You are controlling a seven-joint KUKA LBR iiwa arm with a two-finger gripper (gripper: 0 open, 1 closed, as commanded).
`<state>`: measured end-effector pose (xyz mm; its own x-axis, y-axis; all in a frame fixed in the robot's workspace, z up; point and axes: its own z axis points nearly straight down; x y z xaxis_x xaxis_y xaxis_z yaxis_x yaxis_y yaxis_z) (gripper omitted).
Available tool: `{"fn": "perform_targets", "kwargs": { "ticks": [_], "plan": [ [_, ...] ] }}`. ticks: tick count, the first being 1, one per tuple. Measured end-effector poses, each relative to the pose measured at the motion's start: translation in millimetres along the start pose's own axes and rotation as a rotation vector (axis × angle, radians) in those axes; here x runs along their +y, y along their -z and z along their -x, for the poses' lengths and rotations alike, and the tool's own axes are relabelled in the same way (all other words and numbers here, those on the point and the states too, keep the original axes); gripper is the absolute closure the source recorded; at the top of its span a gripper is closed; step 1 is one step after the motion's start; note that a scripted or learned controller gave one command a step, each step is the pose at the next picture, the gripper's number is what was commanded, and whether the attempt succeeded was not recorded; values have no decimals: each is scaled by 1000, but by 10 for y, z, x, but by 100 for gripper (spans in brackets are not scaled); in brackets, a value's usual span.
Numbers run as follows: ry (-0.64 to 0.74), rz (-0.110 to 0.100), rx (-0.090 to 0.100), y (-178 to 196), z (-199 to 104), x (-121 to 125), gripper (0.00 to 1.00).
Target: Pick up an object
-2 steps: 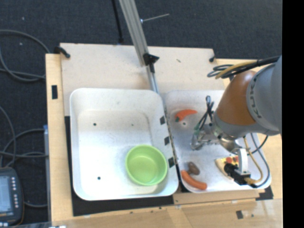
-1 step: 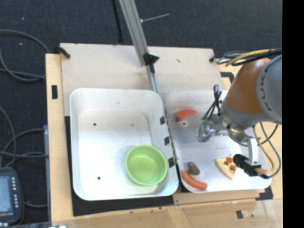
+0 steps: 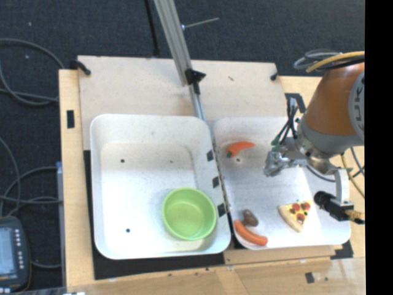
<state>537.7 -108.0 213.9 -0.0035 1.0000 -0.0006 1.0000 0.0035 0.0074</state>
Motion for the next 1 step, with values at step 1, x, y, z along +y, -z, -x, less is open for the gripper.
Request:
{"fn": "perform_targets", "kwargs": {
  "ticks": [1],
  "plan": [
    [1,-2,0,308,7,20,100]
  ]
}}
